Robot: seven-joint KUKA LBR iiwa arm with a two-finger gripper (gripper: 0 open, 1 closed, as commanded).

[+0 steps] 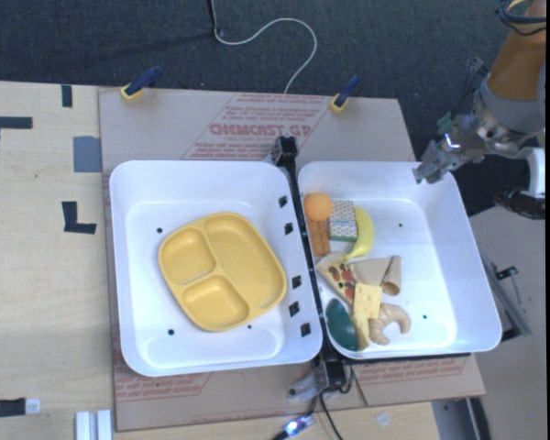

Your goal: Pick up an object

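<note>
The grey arm with its orange band is reaching in from the right, and its two-finger gripper (pixel 433 168) is hovering over the top right corner of the right-hand shallow white bin (pixel 458 246). Nothing is sitting between the jaws; how far apart they are standing cannot be told at this angle.

The things to pick are lying in a cluster against the left wall of that bin, well apart from the gripper. A small orange ball (pixel 317 206) is sitting at the top, with a curved yellow banana (pixel 365 234) just beside it on the right. Below them, a tan folded wedge (pixel 381 271) is resting next to a pale yellow block of cheese (pixel 368 299), and a dark green rounded piece (pixel 341 324) is lying at the bottom.

From the jaws, the cluster is lying to the left and toward the near edge. The banana is probably the closest piece, its long axis running roughly top to bottom along the bin.

In the left-hand white bin (pixel 133 246) a yellow plastic tray with three compartments (pixel 222 270) is sitting alone.
</note>
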